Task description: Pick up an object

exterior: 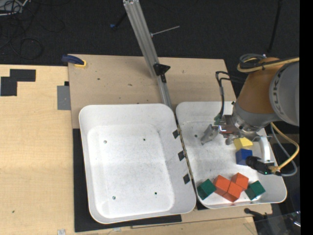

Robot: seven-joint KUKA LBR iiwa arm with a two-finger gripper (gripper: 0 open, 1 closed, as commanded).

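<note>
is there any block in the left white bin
No, the left white bin has bare floor, while the orange blocks, green blocks, yellow block and blue block all lie in the right white bin.

Two bins (128,112), two green blocks (206,188), two orange (223,184).

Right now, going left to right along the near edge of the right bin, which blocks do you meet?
Green block → orange blocks → second green block, all in the right bin.
</note>
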